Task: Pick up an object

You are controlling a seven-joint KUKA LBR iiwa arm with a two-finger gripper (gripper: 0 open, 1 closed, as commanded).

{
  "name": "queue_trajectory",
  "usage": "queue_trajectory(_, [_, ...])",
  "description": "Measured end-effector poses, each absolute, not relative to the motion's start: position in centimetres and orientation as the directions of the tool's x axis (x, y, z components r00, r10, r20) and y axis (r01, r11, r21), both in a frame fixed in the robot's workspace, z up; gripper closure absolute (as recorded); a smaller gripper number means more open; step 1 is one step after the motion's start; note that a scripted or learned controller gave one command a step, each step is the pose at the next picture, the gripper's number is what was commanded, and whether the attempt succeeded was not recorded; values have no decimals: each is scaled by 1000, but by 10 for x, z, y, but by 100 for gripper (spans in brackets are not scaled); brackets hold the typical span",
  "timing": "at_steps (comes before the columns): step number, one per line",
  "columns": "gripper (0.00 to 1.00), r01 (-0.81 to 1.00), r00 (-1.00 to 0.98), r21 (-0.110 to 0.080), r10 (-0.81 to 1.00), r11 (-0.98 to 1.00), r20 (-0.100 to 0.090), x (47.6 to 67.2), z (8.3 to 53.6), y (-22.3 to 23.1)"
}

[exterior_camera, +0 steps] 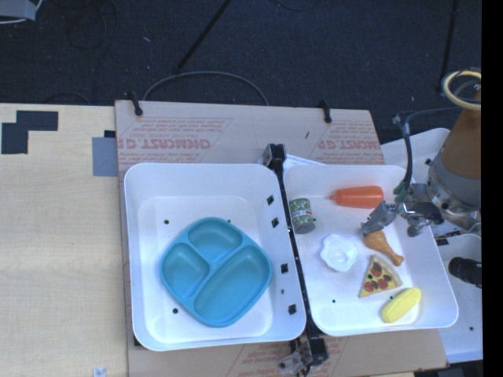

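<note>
I'm seeing the gripper (pixel 387 220) hovering with fingers apart; a carrot (pixel 357 197) is lying just beyond, a drumstick (pixel 383 247) touching underneath, its top hidden

Grey arm (pixel 460 181) w/ orange band, metal fingers (pixel 377 219), black cable.

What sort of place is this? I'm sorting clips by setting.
Probably a robotics lab bench for grasping trials: two shallow white bins side by side on taped cardboard, plastic toy food such as an orange carrot and a pizza slice, and loose cables on dark carpet behind.
</note>
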State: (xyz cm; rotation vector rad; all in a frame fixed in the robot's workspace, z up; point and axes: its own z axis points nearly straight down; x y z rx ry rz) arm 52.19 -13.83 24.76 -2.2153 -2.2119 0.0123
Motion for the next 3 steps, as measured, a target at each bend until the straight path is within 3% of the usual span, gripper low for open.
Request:
queue_trajectory(1, [0, 1000, 0, -2, 1000, 0, 0, 524, 253, -139])
queue_trajectory(3, [0, 1000, 0, -8, 1000, 0, 2, 530, 150, -147])
